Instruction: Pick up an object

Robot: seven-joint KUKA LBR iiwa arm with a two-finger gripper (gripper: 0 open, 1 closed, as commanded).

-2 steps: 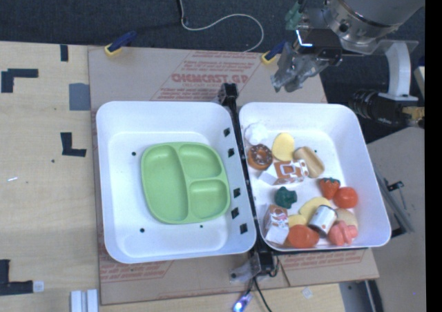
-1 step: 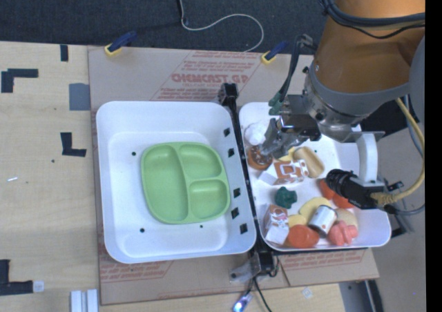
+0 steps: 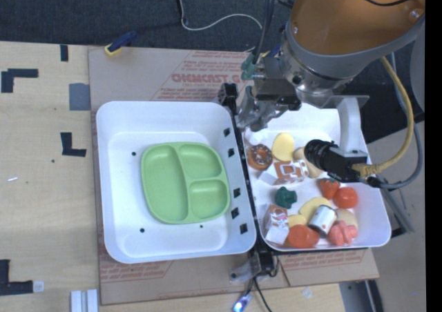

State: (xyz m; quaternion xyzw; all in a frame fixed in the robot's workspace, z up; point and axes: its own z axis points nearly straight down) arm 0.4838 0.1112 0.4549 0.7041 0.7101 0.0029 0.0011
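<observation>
My gripper [image 3: 251, 119] hangs over the far left corner of the right bin [image 3: 376, 235], just above a brown donut [image 3: 260, 157]. Beside the donut lie a yellow lemon-like piece [image 3: 283, 145] and a small orange and white carton [image 3: 290, 171]. Nearer the front are a dark green piece [image 3: 284, 197], a red tomato [image 3: 345, 197], a silver can [image 3: 321, 219], a white packet [image 3: 277, 221], a red piece [image 3: 302, 237] and a pink piece [image 3: 343, 233]. I see nothing held in the gripper.
The left bin [image 3: 117, 131] holds a green divided plate [image 3: 185, 181]. The two bins meet along a shared wall [image 3: 242, 179]. Both stand on a cardboard sheet [image 3: 173, 76] over the wooden bench. The arm's bulk covers the right bin's far edge.
</observation>
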